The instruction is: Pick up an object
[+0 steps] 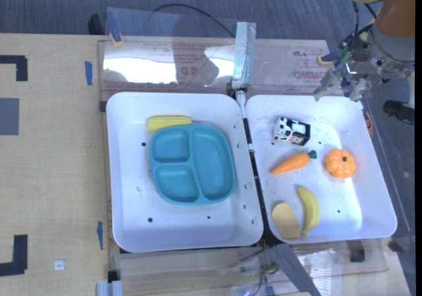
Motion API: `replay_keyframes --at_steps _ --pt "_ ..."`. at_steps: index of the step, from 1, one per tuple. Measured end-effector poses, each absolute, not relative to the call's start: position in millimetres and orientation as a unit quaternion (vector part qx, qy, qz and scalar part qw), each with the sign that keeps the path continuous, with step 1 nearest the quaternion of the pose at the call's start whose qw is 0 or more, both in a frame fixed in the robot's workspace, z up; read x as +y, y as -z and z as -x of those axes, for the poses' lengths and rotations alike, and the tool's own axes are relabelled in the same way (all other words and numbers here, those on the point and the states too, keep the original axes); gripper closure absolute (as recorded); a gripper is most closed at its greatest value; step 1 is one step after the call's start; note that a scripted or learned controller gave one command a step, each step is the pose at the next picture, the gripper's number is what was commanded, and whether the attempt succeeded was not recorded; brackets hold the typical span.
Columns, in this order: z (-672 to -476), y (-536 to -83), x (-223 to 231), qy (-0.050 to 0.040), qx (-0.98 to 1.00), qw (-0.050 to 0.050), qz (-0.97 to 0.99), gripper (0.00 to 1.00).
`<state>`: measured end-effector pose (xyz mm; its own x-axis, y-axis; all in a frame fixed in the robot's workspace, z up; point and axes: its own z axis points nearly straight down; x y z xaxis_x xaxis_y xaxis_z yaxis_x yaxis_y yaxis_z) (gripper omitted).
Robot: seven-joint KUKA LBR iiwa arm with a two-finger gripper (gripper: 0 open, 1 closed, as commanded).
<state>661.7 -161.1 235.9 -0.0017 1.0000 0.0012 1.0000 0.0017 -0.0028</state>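
Nearest the lens, the tabletop (pixel 46 176) front edge; behind it the left bin (pixel 125 222) bearing a blue divided plate (pixel 193 163) and corn cob (pixel 169 122). Right bin (pixel 376 212) holds pumpkin (pixel 340 163), banana (pixel 308 207), carrot (pixel 291 162), tan slice (pixel 285 219), black-and-white toy (pixel 291 131). Gripper (pixel 344 80) hangs beyond that bin's far right corner, grasp state not discernible. Judgement: approach step; next move calls for travelling in over one item and descending.
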Motion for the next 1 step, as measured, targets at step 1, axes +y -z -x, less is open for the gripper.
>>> replay_keyframes --at_steps 1 --pt "-567.5 -136.0 -174.8 -0.0026 -0.739 0.004 0.673 0.00"
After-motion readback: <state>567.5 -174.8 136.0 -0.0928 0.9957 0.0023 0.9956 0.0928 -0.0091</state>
